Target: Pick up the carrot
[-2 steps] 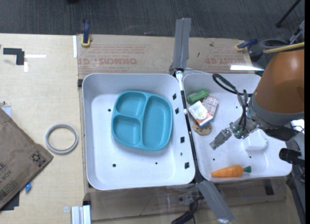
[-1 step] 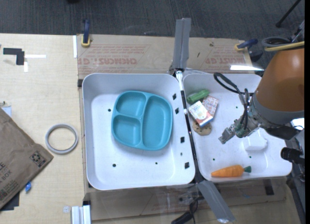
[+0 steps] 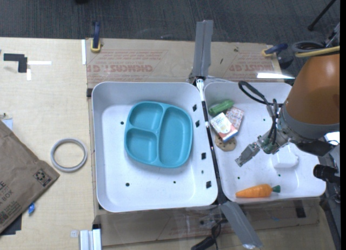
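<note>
The orange carrot [image 3: 254,191] with a green stem end lies flat near the front wall of the right bin [image 3: 303,190], stem pointing right. My gripper [image 3: 246,155] hangs over the middle of that bin, angled down to the left. It is above and slightly left of the carrot, apart from it, with bare bin floor between them. Nothing is visibly held.
At the right bin's back left lie a green vegetable [image 3: 221,106], a small packet [image 3: 224,125] and a brown cookie [image 3: 226,144]. A white object [image 3: 285,161] sits under the arm. The left bin [image 3: 108,189] holds a blue divided plate [image 3: 159,134]. A tape ring [image 3: 68,154] lies on the bench.
</note>
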Robot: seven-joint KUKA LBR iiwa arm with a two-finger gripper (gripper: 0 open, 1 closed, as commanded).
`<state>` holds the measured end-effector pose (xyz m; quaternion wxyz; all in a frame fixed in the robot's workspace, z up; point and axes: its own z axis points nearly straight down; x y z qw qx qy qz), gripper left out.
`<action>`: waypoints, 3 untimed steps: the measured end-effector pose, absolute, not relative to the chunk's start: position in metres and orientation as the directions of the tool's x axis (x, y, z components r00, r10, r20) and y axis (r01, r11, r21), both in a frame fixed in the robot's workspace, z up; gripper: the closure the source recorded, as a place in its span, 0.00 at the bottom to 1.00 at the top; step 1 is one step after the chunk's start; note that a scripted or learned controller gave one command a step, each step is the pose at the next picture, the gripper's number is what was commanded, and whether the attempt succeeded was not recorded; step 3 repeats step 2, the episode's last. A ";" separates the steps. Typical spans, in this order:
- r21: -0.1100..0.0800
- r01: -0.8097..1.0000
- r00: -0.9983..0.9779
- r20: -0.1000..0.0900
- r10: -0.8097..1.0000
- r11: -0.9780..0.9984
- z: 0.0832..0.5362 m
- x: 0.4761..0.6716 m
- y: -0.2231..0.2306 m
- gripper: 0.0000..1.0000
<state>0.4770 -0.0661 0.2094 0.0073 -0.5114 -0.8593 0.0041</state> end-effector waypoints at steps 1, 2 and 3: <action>-0.021 0.880 -0.474 0.012 0.880 0.474 0.214 0.477 -0.067 1.00; -0.022 0.880 -0.474 0.012 0.881 0.474 0.214 0.477 -0.067 0.00; -0.022 0.880 -0.474 0.012 0.881 0.474 0.214 0.477 -0.067 0.00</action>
